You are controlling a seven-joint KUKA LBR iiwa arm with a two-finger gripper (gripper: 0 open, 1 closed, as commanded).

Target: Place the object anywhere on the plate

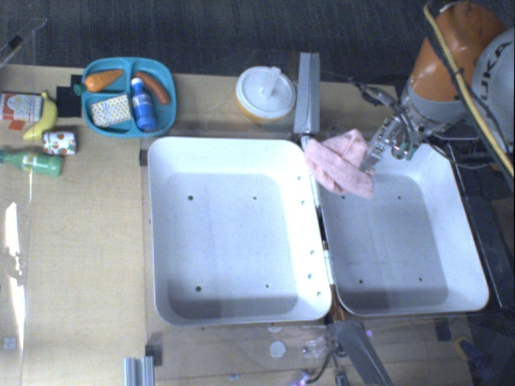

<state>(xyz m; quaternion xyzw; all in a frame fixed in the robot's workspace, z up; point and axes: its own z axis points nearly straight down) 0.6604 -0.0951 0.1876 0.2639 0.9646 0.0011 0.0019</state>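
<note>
Camera view shows a crumpled pink cloth draped over the far left corner of the right bin, partly on the rim where the two bins meet. Its long axis runs on a slant, from the far left end near the rim down to the near right end inside the bin. The gripper sits at the cloth's right edge, its fingertips touching or just above the fabric; whether the jaws are spread or pinching the cloth I cannot tell. The grey arm with its orange band reaches in from the far right.

The left bin lies just beside the right one, their rims touching.

Beyond the bins, on the far side of the bench, a white round lidded cup stands near a grey upright post. Further left sits a blue divided tray: its compartments hold an orange carrot-like piece, a reddish sausage-like piece, a blue bottle and a pale patterned square. Left of the tray lie a yellow banana, a small carton, a small can on its side and a green bottle lying flat.
</note>
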